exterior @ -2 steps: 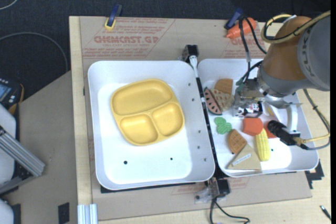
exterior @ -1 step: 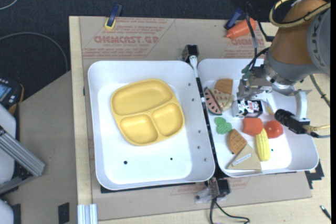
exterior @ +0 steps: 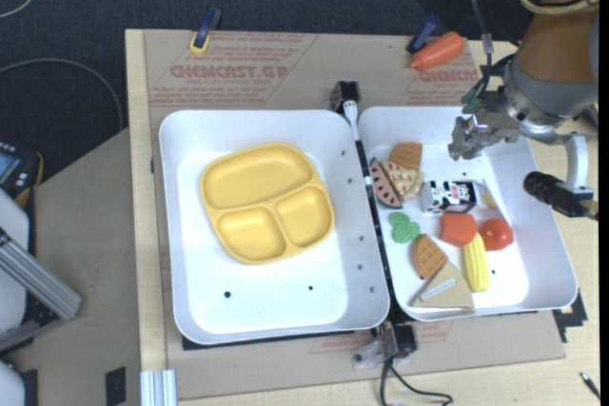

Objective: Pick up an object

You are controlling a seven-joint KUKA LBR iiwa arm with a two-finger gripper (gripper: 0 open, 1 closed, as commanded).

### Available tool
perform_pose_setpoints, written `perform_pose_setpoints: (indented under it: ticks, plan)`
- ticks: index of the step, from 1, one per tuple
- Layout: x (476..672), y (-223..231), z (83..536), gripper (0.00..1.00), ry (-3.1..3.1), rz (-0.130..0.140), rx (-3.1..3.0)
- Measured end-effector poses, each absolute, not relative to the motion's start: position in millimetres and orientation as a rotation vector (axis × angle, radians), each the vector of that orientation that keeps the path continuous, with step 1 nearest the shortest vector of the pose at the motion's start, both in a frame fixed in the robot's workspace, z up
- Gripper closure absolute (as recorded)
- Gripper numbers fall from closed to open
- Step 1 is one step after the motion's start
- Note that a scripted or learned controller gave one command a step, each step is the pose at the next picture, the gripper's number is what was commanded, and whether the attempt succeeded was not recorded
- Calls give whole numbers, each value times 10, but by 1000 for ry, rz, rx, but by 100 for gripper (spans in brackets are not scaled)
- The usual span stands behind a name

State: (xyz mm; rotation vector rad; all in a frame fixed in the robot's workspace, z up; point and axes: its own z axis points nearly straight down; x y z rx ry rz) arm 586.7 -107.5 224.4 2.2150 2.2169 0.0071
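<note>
Just above the milk carton [exterior: 449, 195], my jaws' state I cannot tell; carton looks light, stiff, graspable across its sides

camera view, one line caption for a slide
Gripper above toy food in the right bin; yellow plate in the left bin.

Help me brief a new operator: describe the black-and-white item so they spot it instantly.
Look in the right bin, amid the toy food. The small carton lies near its middle, above the red tomato and yellow corn. It alone is black and white.
</note>
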Motion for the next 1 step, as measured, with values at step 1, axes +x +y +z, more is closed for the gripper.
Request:
perform_pose_setpoints:
  ticks: [1]
  plan:
    - [5873,-1074,2250,100,2220,3,2218]
